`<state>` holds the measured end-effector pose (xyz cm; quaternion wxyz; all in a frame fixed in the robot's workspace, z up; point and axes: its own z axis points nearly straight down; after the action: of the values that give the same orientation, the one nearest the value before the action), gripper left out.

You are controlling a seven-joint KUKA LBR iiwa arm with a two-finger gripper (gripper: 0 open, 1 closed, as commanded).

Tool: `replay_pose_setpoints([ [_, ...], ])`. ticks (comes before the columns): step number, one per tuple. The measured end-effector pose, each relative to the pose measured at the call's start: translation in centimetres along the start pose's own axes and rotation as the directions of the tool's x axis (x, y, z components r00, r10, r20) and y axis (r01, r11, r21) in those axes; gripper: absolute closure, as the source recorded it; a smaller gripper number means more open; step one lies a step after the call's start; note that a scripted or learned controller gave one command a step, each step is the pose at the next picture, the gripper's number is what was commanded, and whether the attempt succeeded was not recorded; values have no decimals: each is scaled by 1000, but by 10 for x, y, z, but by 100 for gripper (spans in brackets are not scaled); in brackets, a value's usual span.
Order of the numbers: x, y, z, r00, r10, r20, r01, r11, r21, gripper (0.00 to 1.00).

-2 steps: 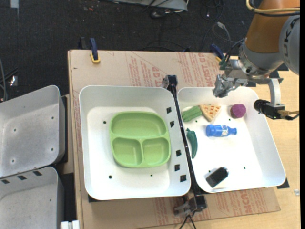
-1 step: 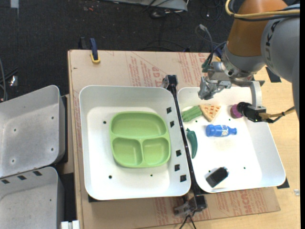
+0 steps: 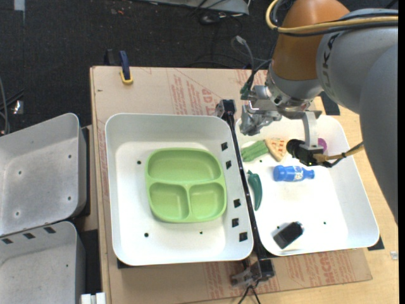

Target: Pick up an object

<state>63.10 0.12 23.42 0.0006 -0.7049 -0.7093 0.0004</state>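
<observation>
This is a robotics lab: a grey industrial arm with an orange band (image 3: 310, 30) reaches over two shallow white plastic bins (image 3: 120, 138) set on a printed brown cardboard sheet (image 3: 190, 87), above dark carpet (image 3: 50, 43) strewn with loose black cables (image 3: 209, 11).
</observation>
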Motion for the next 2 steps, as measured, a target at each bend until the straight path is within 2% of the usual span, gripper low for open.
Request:
replay_pose_setpoints([
  [2,93,11,7,1000,0,0,0,1000,-3,100],
])
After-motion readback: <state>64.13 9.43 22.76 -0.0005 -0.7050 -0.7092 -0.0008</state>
